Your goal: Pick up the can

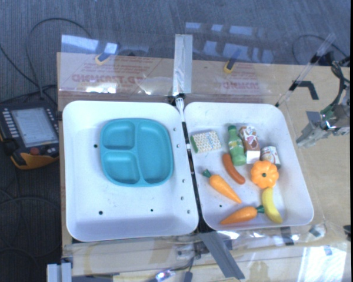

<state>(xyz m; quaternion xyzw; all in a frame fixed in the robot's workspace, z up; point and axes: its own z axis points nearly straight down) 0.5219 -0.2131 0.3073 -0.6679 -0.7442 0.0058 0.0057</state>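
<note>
Two white bins sit side by side. Right bin [288, 157] holds the can [270, 155], beside a pumpkin [265, 174]. Gripper [323, 125] sits outside its right wall; finger state unclear.

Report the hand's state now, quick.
Hand: off to the right of the right bin, away from the can; open or closed cannot be told.
</note>
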